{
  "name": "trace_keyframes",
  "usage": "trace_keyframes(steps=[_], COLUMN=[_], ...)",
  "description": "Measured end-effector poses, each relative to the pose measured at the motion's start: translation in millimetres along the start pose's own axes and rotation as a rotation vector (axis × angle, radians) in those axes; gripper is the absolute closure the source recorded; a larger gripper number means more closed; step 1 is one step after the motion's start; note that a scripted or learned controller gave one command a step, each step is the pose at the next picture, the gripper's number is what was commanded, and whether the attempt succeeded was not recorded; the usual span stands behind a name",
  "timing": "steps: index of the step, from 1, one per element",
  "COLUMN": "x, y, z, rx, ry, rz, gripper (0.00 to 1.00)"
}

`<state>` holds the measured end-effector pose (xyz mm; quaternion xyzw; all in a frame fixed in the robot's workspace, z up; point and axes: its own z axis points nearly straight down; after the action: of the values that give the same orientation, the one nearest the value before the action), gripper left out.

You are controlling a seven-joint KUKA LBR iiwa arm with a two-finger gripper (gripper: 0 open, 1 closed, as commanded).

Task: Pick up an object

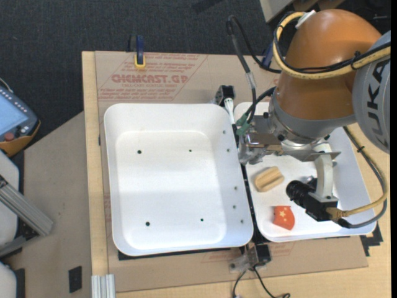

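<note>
So your grey-and-orange arm is parked low over the right-hand shallow white bin, and the wrist blocks the two-finger gripper, so you honestly can't tell how it's set.

Your candidates are both in that right bin. There's a small tan rounded block, looks like a bread roll or a bit of wood, lying just beside the wall shared with the wide left-hand white bin. Then there's a small red-orange chunk with a pale mark, nearer the front rim.

My guess is that both are light and fairly stiff, nothing fragile. The tan one looks smooth and rounded, so it could roll or squirt out; I'd take it across its short width, at the middle. The red one looks more angular, so go for its flatter sides.

Room is the tricky bit. The tan block has the bin wall close on one side, and the black fitting with a cable sits near both pieces. The left bin gives you plenty of open floor for swinging clear.
</note>
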<state>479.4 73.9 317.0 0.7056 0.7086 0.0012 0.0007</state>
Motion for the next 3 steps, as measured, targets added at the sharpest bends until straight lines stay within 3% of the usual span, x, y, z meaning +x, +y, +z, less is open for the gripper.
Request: trace_keyframes(steps=[1, 2, 3], x=[53.9, -6.7, 51.7], y=[0.2, -0.4, 10.9], z=[-20.4, -1.9, -73.6], rx=[-0.001, 0.006, -0.006], ry=[0.001, -0.001, 0.002], rz=[0.000, 0.008, -0.002], gripper=[1.00, 1.00, 1.00])
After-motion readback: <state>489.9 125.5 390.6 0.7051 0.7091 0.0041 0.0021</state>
